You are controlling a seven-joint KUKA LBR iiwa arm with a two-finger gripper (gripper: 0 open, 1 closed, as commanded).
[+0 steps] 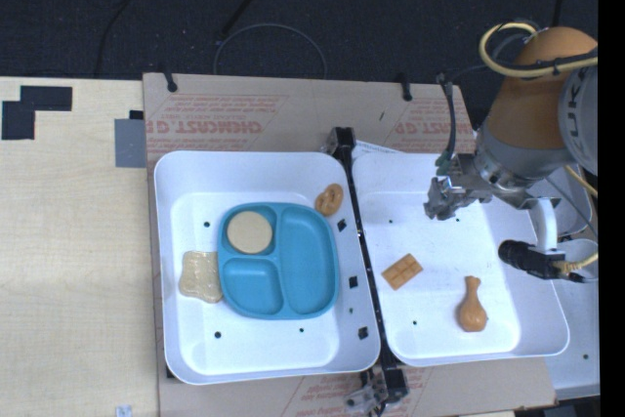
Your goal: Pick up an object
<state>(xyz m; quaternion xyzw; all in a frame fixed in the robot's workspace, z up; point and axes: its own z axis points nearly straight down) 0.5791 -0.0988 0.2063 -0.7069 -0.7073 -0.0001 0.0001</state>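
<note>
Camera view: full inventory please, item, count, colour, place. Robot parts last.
bins: 2, white, side by side on the bench
divided tray: 1, blue, three compartments, in the left bin
round cookie: 1, tan, in the tray's upper-left compartment
toast slice: 1, pale beige, left bin floor, against the tray's left edge
pretzel-like piece: 1, brown, left bin, off the tray's upper-right corner
waffle piece: 1, orange-brown, right bin, near its middle
chicken drumstick: 1, tan, right bin, toward the lower right
cardboard sheet: 1, brown with red print, under the bins
arm: 1, grey with orange band, entering from the right
gripper: 1, dark, over the right bin's upper part, nothing seen between its fingers
</note>
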